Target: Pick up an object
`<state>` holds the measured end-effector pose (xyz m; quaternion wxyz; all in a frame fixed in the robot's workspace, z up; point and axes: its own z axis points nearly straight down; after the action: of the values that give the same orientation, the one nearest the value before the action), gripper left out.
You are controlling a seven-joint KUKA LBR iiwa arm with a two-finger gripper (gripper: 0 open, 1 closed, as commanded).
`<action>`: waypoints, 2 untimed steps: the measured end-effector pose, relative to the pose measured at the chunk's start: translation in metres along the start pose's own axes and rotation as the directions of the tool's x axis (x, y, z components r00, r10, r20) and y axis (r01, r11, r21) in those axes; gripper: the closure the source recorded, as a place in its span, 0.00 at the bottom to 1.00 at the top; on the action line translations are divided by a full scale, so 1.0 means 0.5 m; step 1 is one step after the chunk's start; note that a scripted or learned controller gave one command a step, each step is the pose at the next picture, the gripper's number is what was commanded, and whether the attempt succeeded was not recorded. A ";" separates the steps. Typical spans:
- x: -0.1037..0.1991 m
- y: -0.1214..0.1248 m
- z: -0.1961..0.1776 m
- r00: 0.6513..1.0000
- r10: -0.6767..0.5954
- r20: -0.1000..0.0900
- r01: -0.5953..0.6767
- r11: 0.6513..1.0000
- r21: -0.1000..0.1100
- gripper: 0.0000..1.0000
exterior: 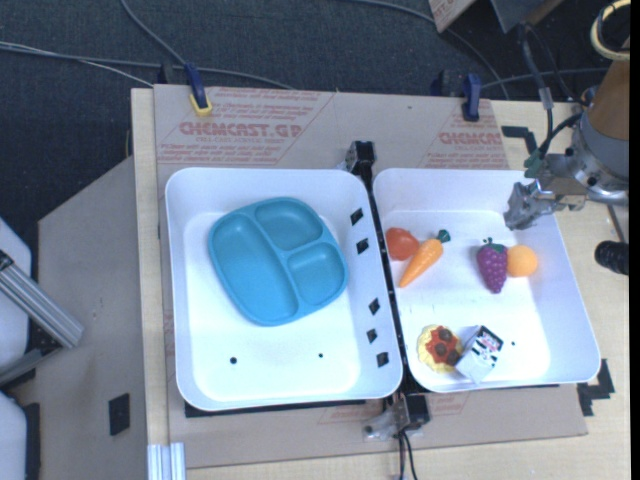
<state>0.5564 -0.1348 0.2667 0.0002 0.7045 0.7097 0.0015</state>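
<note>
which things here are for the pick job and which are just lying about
For the job: gripper, carrot, tomato, grapes, orange, pizza, small box, right bin.
Lying about: blue tray, left bin, clamps, cables.

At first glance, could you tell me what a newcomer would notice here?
The blue tray lying in the left bin stands out most. In the right bin, a carrot and purple grapes catch the eye, with the gripper at its far right corner.
</note>
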 end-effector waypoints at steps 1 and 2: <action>0.079 0.035 0.020 1.000 0.002 0.001 -0.002 1.000 0.001 1.00; 0.191 0.093 0.027 1.000 0.000 0.000 0.000 1.000 0.000 1.00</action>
<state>0.6024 -0.0391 0.2536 0.0001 0.7045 0.7097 0.0016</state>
